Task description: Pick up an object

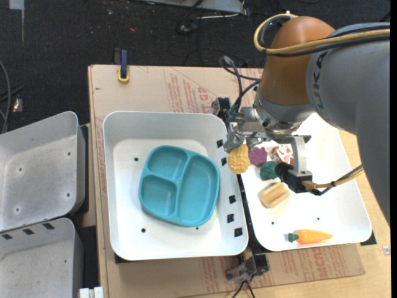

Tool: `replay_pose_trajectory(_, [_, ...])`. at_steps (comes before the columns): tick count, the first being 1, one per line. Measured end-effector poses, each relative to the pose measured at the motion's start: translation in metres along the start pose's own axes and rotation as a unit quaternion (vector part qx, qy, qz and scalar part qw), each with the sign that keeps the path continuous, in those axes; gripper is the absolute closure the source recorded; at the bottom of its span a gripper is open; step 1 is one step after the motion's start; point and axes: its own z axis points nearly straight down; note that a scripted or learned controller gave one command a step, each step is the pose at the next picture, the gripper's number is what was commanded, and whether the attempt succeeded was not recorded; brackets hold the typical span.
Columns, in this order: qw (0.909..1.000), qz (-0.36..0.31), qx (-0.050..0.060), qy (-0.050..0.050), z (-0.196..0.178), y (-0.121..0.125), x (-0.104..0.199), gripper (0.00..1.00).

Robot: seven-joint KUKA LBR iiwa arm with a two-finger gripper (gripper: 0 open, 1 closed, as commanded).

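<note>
My gripper (236,143) hangs over the left rim of the right bin (347,185), under the grey wrist with its orange band. A yellow knobbly corn-like piece (238,160) sits right below the gripper, overlapping the rim between the two bins; whether it is gripped or resting there is unclear. Close to its right lie a purple piece (257,156), a dark green piece (268,171) and a red-and-white item (282,151). A tan bread-like roll (275,195) lies further forward, and an orange carrot (309,235) lies near the bin's front edge.
The left bin (124,135) holds a turquoise divided plate (180,185). A black cable and connector (296,180) trail from the wrist over the right bin. Both bins rest on a brown board (173,89). White trays (37,166) lie at the far left.
</note>
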Motion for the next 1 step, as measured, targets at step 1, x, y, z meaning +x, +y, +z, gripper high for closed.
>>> replay_pose_trajectory(1, [1.0, 0.0, -0.001, 0.001, -0.0021, 0.0286, 0.044, 1.0])
